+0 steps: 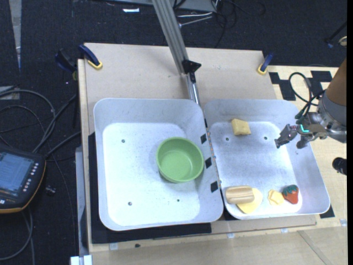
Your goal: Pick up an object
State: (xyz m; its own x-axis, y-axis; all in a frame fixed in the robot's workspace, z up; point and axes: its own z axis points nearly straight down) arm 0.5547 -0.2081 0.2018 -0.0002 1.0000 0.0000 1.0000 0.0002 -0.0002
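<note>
The arm shows as a rounded grey body with an orange band at its upper edge. Below it sits a paler grey wrist flange. The gripper is dark grey to black, with two short, blunt fingers; a small teal light glows just behind them. Black cables loop beside the wrist.

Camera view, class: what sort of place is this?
Probably a robotics lab: a robot gripper over two white bins, clamps holding the board, and a control pendant with loose cables.
</note>
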